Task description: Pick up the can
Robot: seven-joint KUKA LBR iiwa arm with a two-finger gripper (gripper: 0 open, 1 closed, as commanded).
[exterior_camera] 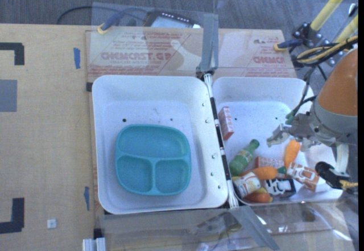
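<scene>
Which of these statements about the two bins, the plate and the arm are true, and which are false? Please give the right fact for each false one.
1. The teal divided plate lies in the left bin. True.
2. The green bottle stands upright in the left bin. False: it lies tilted in the right bin, near the divider.
3. The gripper is over the right bin. True.
4. The small red carton rests on the teal plate. False: it lies in the right bin, close to its left wall.
5. The plate has three compartments. True.
</scene>
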